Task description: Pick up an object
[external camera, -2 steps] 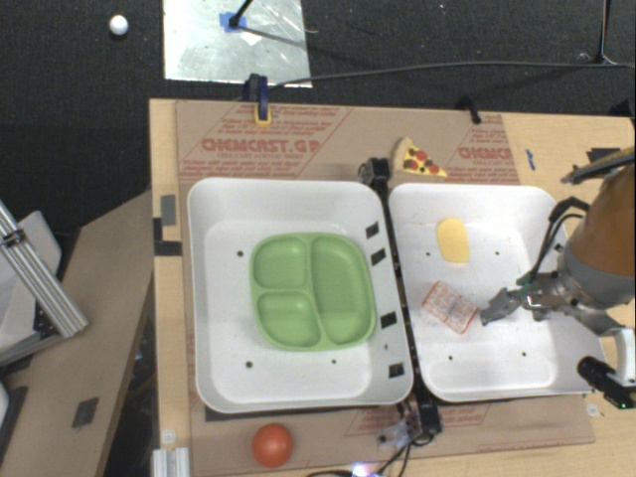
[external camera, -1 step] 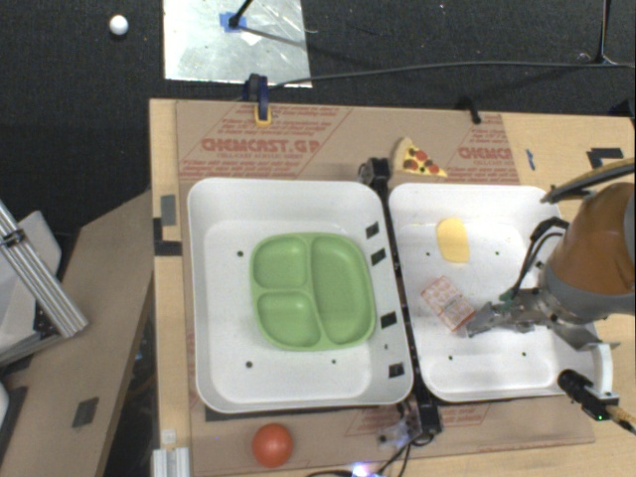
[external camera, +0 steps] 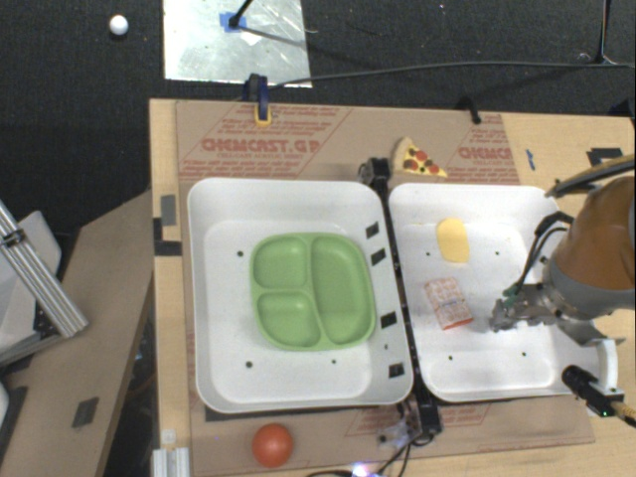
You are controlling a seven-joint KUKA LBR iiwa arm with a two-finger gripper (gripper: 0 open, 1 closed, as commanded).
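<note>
In the right bin [external camera: 477, 371] lie a yellow oblong object [external camera: 453, 238] near the back and a small clear packet with red print [external camera: 448, 301] in the middle. My gripper [external camera: 507, 314] hangs low over the bin floor, just right of the packet and a little apart from it. Nothing shows between its tips. The arm's orange band [external camera: 596, 241] rises above it at the right edge.
The left bin [external camera: 224, 371] holds a green divided plate [external camera: 311, 290]. Outside the bins, a pizza-slice toy [external camera: 418, 159] lies on the cardboard behind them and a red ball [external camera: 271, 444] sits at the front. A blue clamp [external camera: 258, 94] stands at the back.
</note>
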